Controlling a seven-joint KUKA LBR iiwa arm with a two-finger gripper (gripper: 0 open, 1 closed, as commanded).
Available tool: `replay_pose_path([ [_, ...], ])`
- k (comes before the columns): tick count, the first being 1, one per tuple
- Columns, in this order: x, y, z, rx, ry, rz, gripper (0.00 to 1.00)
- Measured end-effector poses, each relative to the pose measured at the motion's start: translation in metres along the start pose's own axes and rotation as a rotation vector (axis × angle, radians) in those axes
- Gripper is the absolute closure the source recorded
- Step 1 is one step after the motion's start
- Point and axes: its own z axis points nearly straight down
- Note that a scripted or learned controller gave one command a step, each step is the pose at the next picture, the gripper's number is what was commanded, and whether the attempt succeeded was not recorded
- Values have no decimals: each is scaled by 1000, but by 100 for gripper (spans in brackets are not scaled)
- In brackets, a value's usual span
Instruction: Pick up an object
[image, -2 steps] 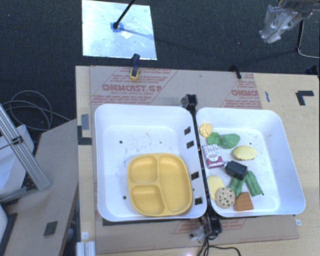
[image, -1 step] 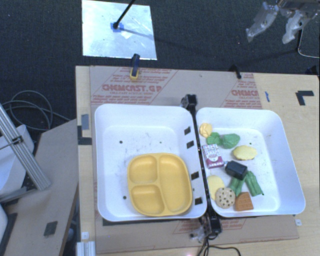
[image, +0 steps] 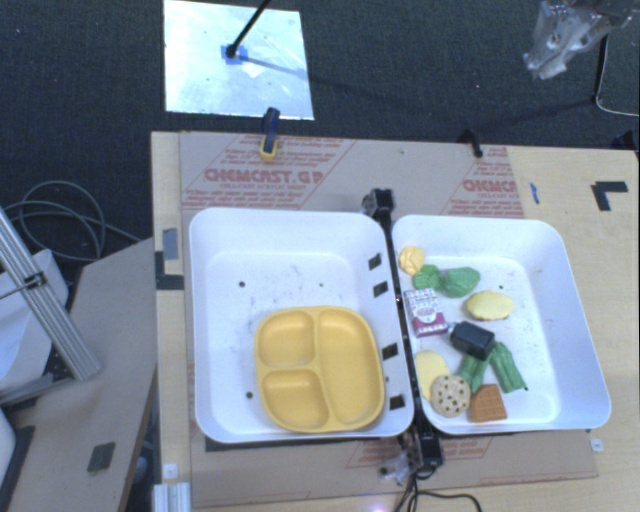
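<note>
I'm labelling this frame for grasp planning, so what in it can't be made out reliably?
- Grey end effector, camera view: blurred near the top edge, so its finger state is unreadable.
- Small pink-and-white printed packet: print too small to read.
- Round pale yellow toy piece: lower part covered by the brown speckled cookie.
- Green toy vegetables: upper ends hidden under the black block.

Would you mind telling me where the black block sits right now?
The black block lies in the right bin, near its middle, just below the yellow piece and right of the pink-and-white packet.
</note>
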Motion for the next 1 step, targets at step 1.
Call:
replay_pose_path([
  [1, 0, 0, 0, 1, 0, -2, 0],
])
